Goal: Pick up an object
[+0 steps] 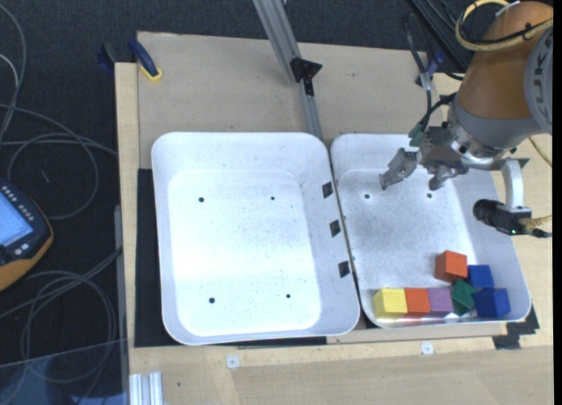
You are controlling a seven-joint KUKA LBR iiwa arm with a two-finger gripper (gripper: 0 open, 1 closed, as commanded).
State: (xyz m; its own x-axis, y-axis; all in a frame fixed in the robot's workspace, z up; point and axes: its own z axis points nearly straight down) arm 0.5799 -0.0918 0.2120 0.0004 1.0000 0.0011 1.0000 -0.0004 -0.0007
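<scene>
Two bins (171, 153) sit on the worktop (219, 78); the end effector (415, 177) hangs spread, holding nothing, above blocks (443, 293).

My hand (413, 172) is dull grey metal, under my orange band (500, 78). Both bins are white with a fine dark speckle, the left bin (237, 153) and the right bin (369, 153) alike. Along the near edge: a yellow block (390, 301), an orange block (416, 300), a lilac block (440, 300), a green block (463, 294), blue blocks (488, 292), and a red-orange block (451, 264). The surface (219, 87) is pale tan wood.
</scene>
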